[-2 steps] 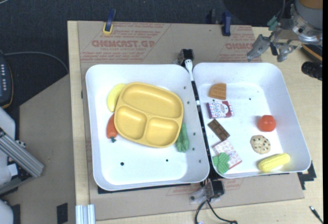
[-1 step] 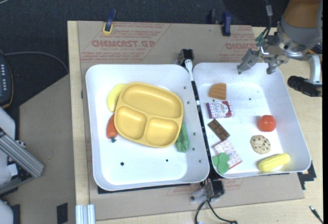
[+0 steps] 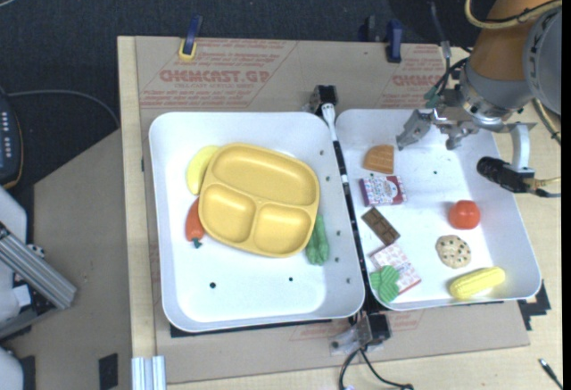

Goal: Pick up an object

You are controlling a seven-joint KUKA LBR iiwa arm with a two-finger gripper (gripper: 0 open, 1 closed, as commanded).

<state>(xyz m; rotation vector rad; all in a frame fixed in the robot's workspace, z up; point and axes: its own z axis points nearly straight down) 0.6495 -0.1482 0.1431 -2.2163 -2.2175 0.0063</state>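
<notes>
Hovering my tool point(image 3: 434, 131), fingers spread and empty, over the right bin's point(image 3: 526, 245) far end, I am judging the bread slice point(image 3: 379, 158) nearest, needing a centred descent.

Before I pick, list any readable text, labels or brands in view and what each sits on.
"CHEMCAST GP" in red, repeated on the brown paper-faced board under the two white bins; the copy at the right is partly covered.
Red-and-white packet in the right bin: print too small to read.
Green-and-pink packet there: print too small to read.
</notes>
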